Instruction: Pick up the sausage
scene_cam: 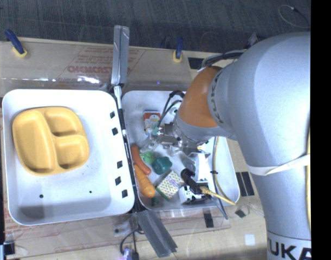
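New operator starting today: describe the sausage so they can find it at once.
Look in the right-hand white bin, where the arm reaches in, then along its left wall. The sausage lies there, a slim reddish-orange stick. The carrot-like orange piece just below it is fatter and paler, and the teal item to its right is chunky.

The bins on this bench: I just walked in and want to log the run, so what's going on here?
The grey arm reaches from the right, its gripper low over the right bin, among a clutter of small items. The sausage lies along that bin's left wall, just above a carrot-like orange piece, and isn't between the gripper's fingers. The left bin holds a yellow divided tray.
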Robot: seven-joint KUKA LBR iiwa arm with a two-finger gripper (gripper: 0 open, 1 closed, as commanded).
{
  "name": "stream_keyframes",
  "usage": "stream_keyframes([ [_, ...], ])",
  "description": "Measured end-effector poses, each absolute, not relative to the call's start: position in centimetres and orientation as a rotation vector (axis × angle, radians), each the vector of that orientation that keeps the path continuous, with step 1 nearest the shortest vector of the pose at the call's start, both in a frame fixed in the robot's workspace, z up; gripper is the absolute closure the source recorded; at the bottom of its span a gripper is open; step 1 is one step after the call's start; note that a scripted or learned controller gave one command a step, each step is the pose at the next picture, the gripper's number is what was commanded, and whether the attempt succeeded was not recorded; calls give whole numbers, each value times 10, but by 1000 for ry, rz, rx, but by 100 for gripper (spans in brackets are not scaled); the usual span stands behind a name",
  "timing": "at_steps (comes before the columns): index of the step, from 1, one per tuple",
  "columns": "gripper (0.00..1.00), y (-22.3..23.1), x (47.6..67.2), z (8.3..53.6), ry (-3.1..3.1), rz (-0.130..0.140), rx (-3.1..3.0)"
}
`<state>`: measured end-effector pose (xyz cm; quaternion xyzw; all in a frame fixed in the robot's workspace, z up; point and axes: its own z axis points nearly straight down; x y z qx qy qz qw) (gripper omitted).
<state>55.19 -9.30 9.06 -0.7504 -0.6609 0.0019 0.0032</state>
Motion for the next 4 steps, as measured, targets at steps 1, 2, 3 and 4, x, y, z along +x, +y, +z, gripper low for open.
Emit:
stream_keyframes([
  [1,100,-92,552,100,-2075,7,-2347],
  [2,0,-92,552,100,-2076,7,-2347],
  [3,0,-92,598,91,-1684,3,-2648],
  [4,0,-60,573,192,-1619,3,-2688],
])
